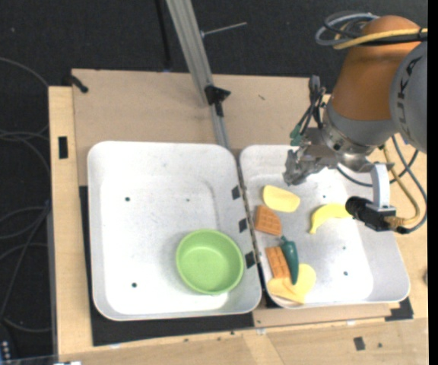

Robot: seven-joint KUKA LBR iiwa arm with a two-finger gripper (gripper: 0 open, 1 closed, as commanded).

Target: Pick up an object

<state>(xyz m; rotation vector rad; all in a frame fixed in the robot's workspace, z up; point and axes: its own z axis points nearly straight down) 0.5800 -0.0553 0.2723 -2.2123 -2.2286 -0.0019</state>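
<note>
The gripper [296, 169] hangs above the right bin [356, 276], its fingers a dark blur, so I cannot tell their state. Just below lies a pale yellow slice [280, 198], probably untouched. A banana [327, 217] sits beside it. The arm's black fitting hides the banana's right tip.

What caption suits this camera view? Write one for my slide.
Gripper poised over the right bin of toy food, green bowl in the left bin.
</note>
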